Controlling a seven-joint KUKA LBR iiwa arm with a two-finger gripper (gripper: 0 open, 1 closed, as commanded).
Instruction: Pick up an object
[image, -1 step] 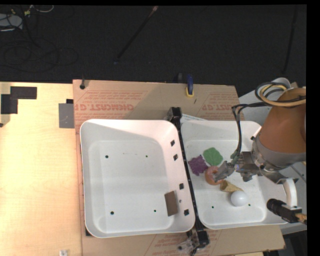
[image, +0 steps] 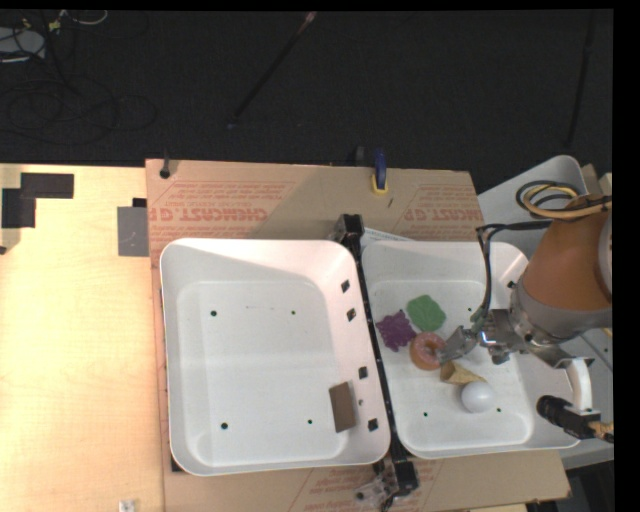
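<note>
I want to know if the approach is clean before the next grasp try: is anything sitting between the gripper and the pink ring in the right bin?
Nothing visible does. The gripper sits right beside the pink ring, with no object between them. The purple piece and green block lie on the ring's far side, the tan piece and white ball nearer the camera.

Light fell bright and even on the two white bins (image: 260, 270), nearly washing out the left one's floor. A soft shadow lay along its upper wall. The background stayed dark, and the whole picture was slightly soft.
</note>
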